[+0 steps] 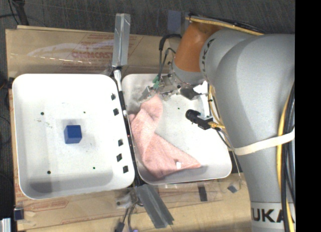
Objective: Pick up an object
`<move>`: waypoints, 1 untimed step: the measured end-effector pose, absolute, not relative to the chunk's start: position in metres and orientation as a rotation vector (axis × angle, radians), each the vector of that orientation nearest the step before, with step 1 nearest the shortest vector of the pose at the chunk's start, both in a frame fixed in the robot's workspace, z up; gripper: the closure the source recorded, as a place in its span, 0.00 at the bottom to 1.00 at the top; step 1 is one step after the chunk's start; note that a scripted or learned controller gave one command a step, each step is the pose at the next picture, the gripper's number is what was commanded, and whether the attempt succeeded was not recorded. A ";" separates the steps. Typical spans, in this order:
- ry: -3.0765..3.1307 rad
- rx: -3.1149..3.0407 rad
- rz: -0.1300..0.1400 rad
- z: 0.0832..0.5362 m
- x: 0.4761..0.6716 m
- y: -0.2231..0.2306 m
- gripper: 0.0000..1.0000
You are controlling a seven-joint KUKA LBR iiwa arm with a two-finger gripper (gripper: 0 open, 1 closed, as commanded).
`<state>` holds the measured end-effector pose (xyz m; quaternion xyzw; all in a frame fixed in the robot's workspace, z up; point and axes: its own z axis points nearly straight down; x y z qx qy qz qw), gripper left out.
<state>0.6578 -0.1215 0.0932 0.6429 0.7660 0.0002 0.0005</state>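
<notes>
A pink cloth point(155, 138) lies crumpled in the right bin point(218, 161), spread from the bin's upper left down to its lower middle. Its top end rises to a peak right under my gripper point(153, 89), which hangs low over the bin's upper left corner and meets the cloth there. The wrist and its cables hide the contact point. A small blue cube point(73, 134) rests on the floor of the left bin point(30, 176), well left of the gripper.
The big grey arm point(251, 100) with its orange band point(190, 50) covers the right side of the right bin. A black part point(199, 119) sticks out over that bin. A grey bar point(120, 40) stands behind the wall between the bins.
</notes>
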 end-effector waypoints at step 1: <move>2.486 1.927 -0.004 0.092 0.643 -0.105 0.00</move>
